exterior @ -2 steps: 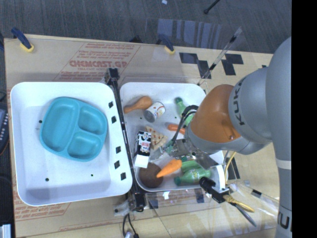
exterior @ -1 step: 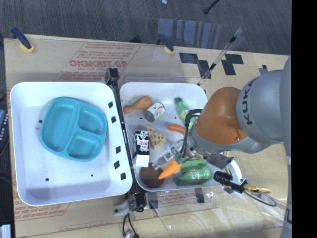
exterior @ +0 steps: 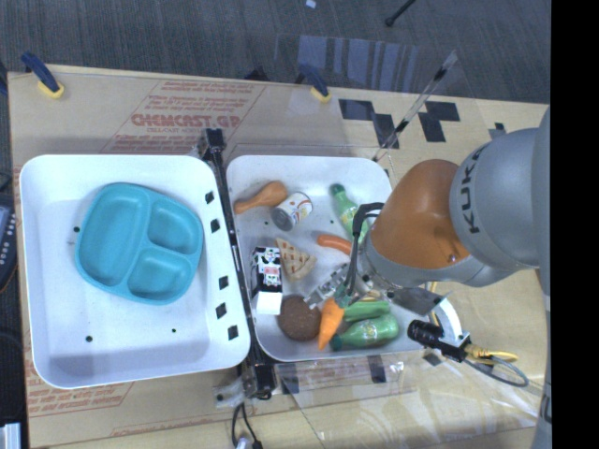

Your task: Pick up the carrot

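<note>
Camera view: carrot [exterior: 330, 320] lies just beside the tool [exterior: 343, 288].

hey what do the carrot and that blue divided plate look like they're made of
The carrot looks like moulded plastic toy food: even orange, smooth, slightly shiny, though rubber or foam is possible. The blue divided plate in the left bin also looks like plastic: one flat colour, rounded moulded compartments, soft matte sheen.
</note>
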Controlling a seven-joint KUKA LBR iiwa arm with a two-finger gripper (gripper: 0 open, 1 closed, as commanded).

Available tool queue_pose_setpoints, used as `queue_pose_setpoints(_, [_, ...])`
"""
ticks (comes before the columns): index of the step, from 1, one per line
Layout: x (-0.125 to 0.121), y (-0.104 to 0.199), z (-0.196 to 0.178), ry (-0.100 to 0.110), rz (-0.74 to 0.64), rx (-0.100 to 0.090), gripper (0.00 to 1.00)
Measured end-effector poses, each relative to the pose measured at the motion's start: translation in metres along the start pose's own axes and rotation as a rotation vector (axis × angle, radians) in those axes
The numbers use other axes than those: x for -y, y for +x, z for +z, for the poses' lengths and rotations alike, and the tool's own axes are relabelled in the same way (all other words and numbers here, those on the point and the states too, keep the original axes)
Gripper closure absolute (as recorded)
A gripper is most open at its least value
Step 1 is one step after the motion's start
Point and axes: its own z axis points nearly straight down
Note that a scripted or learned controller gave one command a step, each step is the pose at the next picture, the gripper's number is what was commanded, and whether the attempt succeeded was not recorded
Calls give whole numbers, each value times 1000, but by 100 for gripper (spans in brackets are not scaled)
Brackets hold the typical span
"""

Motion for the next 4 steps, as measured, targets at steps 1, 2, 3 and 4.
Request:
queue_pose_setpoints(1, [-41, 69, -98, 0, -45, 2, 100])
queue_pose_setpoints(2, [-37, 68, -95, 9, -38, -1, 0])
queue_pose_setpoints(3, [6, 2, -23, 11, -338, -5, 0])
queue_pose_setpoints(4, [3, -3, 10, 2, -525, -2, 0])
